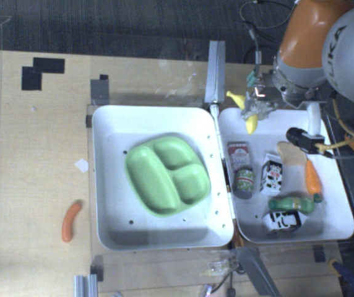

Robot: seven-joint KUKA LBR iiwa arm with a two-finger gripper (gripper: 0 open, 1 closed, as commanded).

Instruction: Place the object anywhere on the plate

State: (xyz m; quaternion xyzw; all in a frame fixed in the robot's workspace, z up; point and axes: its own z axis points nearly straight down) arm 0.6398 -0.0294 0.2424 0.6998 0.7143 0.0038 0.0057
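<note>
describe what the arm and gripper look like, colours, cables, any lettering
The arm is rounded and grey with a glossy orange band above the wrist. Part of the black KUKA lettering shows on its grey shell. Thin black cables loop behind it near the wrist. The gripper is small, metallic grey, with bare hardware.

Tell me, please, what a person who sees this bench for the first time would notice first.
Most striking is the light green plastic plate with three compartments, alone in the middle of the left white bin. Next comes the big grey arm with its orange band at the upper right, its gripper over the right white bin with a small yellow banana-shaped toy at its tip. An orange sausage-shaped toy lies on the bench, left of the bins.
</note>
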